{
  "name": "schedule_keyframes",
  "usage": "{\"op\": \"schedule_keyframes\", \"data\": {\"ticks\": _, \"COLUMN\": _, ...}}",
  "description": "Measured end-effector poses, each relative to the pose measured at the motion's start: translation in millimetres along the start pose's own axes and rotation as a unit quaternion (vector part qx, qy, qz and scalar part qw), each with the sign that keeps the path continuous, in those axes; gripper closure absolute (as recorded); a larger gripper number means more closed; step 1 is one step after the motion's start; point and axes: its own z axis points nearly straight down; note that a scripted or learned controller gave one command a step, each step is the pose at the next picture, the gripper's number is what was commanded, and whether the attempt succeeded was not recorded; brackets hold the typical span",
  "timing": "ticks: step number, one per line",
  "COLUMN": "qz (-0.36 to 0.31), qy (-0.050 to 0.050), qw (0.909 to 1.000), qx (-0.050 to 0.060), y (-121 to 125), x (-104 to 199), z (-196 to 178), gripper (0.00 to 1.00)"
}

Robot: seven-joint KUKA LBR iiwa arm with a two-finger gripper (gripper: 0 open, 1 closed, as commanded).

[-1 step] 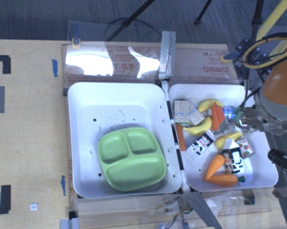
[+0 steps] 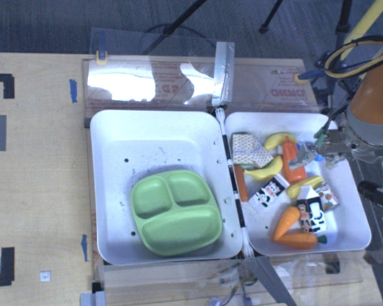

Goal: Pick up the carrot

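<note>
Lettering: red print, mirrored and unreadable, on the clear panel (image 2: 178, 81) standing behind both bins; black-and-white patterned cards in the right bin carry markings too small to read.

Left bin (image 2: 115, 145): one green divided plate (image 2: 176, 212), three compartments, lying toward the front.

Right bin (image 2: 350, 228): carrot (image 2: 285, 224), orange, tilted, near the front edge; a second orange carrot-like piece (image 2: 296, 240) lies flat just in front of it, touching or nearly so. Black-and-white card (image 2: 313, 214) just beside the carrot on its right. Two yellow bananas (image 2: 278, 140) (image 2: 267, 167), a patterned cloth square (image 2: 248, 148), another black-and-white card (image 2: 269, 192), a yellow piece (image 2: 304, 185) and a long orange-red strip (image 2: 241, 182) along the left wall.

Gripper (image 2: 301, 159): over the upper middle of the right bin, well apart from the carrot, near an orange item (image 2: 288, 150). Whether the jaws are spread or pressed together cannot be told.

Arm (image 2: 369, 107): grey, orange band, entering from the right.
</note>
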Motion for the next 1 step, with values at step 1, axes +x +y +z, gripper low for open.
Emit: {"op": "schedule_keyframes", "data": {"ticks": 1, "qz": -0.048, "qy": 0.001, "qw": 0.9989, "qx": 0.002, "y": -36.6, "x": -0.3, "z": 36.6, "gripper": 0.0}}
